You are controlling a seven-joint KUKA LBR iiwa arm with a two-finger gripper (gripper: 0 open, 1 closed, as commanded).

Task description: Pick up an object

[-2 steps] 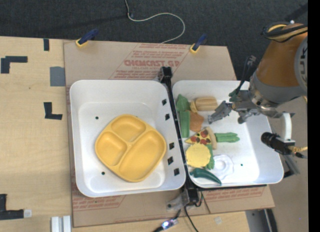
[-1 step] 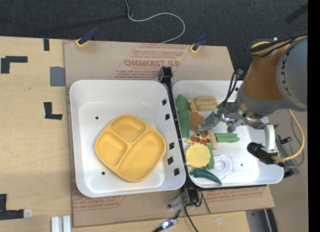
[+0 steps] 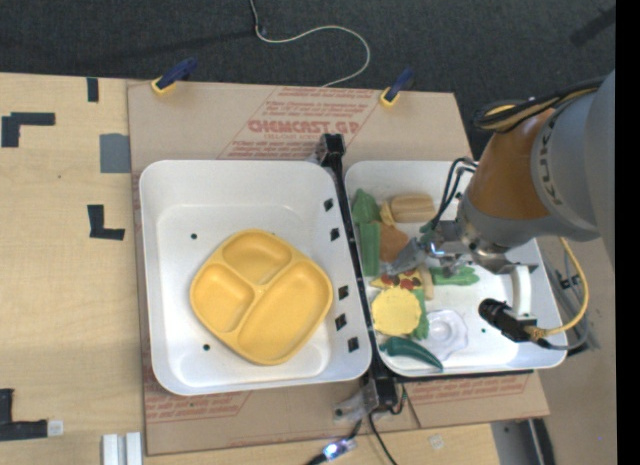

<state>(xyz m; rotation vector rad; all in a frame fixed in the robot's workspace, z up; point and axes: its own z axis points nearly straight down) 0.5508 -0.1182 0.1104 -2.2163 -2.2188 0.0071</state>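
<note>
The arm (image 3: 575, 153) is a thick grey cylinder with a broad orange band (image 3: 510, 178) above the wrist. Below the band sits a grey and silver metal wrist block. Thin black cables loop along its left side, a yellow cable trails on its right, and a black connector juts out near it.

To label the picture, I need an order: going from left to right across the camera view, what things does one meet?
Yellow plate in the left bin → black divider between the bins → round yellow toy in the right bin → gripper → arm.
</note>
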